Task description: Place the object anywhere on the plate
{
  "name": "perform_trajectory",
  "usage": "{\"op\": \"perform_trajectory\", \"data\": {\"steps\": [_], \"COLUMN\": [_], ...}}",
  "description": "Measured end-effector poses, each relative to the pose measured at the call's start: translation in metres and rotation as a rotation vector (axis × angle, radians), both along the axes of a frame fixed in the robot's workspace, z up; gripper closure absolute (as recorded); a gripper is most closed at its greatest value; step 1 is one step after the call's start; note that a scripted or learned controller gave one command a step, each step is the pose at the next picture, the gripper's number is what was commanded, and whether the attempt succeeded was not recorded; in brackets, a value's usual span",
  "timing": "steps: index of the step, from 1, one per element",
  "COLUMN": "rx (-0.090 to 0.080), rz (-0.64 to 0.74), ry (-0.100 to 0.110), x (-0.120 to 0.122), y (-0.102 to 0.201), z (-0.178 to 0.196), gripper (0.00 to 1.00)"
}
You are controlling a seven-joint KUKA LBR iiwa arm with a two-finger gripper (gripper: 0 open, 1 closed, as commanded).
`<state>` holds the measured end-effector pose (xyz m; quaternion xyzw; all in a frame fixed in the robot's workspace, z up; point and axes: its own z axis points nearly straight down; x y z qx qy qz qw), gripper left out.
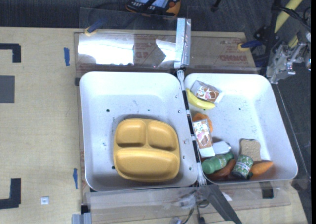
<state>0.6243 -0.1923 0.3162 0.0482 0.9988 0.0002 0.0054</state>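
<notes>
Spreading across the frame, the pale wooden surface (pixel 39 134) carried two shallow white bins side by side, seemingly so that goods could be lifted from one to the other. The left bin (pixel 98 94) held a yellow sectioned plate (pixel 146 150), lying flat near its front, all three compartments bare. The right bin (pixel 256 104) kept the loose items crowded along its left and front walls: a banana (pixel 199 102) under a small packet (pixel 206 91), a slice of bread (pixel 250 148), a green can (pixel 242 166). Which one the task meant could not be judged. At the upper right edge, the robot's jaws (pixel 285 60) sat too blurred to tell their state.
</notes>
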Motion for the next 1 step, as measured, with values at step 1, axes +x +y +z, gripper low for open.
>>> {"op": "perform_trajectory", "data": {"steps": [1], "rx": [0.001], "rz": [-0.12], "ry": [0.007], "x": [-0.0908], "y": [0.0118], "z": [-0.0845], "gripper": [1.0]}}
